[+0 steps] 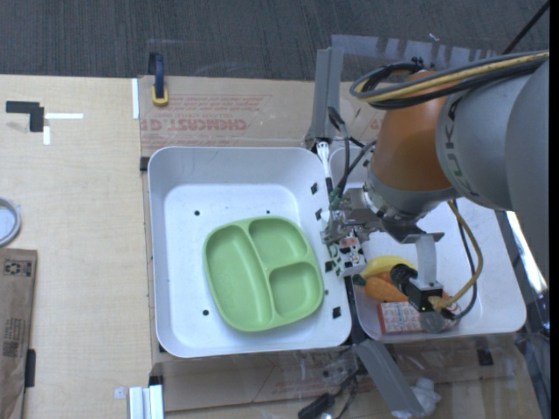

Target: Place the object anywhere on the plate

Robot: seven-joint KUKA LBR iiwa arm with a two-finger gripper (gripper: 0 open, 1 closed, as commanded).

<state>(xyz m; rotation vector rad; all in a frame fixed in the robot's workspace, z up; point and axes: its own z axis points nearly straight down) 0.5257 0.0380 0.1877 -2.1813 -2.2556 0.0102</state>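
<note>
Bench point(70, 190) w/ two white bins; left bin point(175, 321) lies left of the pincer, right bin point(498, 321) beneath it. Arm point(489, 120) reaches in from the right, wrist bent down over the bins' shared wall. Green plate point(262, 273) w/ 3 compartments sits left of the pincer point(345, 247); pincer state: can't tell. Yellow-orange object point(384, 269) lies just right of the pincer, in the right bin.

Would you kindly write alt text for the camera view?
A grey and orange arm reaches over the right bin, which holds a banana and other small items. A green divided plate lies in the left bin.
</note>
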